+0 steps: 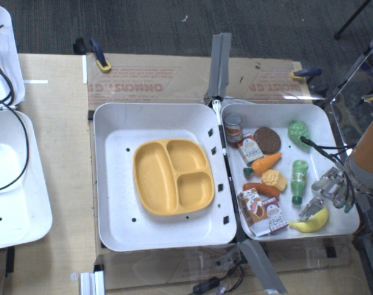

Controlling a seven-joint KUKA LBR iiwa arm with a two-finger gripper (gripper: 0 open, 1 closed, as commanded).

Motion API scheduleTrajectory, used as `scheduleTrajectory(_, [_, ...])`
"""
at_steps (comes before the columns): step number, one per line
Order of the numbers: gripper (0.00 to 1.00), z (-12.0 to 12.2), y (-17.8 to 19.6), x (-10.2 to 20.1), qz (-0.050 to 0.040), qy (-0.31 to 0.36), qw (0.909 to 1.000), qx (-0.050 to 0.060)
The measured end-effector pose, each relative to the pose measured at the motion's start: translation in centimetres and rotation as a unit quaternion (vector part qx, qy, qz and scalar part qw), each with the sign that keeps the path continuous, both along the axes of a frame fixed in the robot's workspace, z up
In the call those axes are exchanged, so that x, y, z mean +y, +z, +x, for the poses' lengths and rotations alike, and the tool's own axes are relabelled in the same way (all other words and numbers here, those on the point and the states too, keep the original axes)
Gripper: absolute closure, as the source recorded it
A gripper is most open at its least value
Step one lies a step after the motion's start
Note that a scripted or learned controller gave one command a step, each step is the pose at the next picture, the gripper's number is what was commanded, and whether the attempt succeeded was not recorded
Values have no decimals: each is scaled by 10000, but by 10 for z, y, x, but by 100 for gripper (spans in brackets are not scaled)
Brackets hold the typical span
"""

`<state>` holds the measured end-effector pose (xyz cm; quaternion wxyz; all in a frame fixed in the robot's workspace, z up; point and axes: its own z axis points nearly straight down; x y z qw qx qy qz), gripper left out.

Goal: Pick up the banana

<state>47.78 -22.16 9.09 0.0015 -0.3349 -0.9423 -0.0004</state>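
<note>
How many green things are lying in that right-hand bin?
2. A green bottle lies mid-bin, right of the corn. A leafy green vegetable sits near the far right corner. Anything under the gripper could be hidden.

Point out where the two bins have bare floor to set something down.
Left white bin: a bare floor strip all round the yellow divided plate. Right white bin: crowded; toy food fills it, and the gripper sits over the yellow banana.

Yellow banana (310, 224), right bin's near corner
</note>
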Motion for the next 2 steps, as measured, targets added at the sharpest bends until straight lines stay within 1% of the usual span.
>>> scheduleTrajectory(2, [0, 0, 0, 0, 0, 1, 10000, -1])
